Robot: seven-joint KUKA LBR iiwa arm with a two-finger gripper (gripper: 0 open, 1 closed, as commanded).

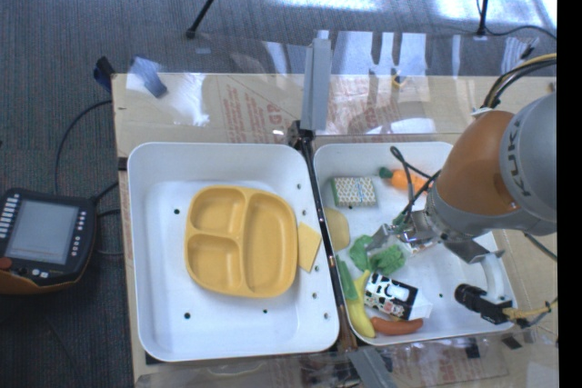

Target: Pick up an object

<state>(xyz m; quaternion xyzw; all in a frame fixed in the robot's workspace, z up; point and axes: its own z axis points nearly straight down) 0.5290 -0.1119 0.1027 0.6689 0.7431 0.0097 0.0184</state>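
Grey carpet surrounds the bench. Right bin (427, 150) — gripper (398, 236) hovers over green toy (375, 255) at its 7 o'clock; whether it grips, I cannot tell. Advise centring, then descending squarely.

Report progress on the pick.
Done: the arm has reached into the right bin, with the tool low over the green toy. In hand: nothing visibly gripped. Left: grasp and lift; the toys all lie in the bin.
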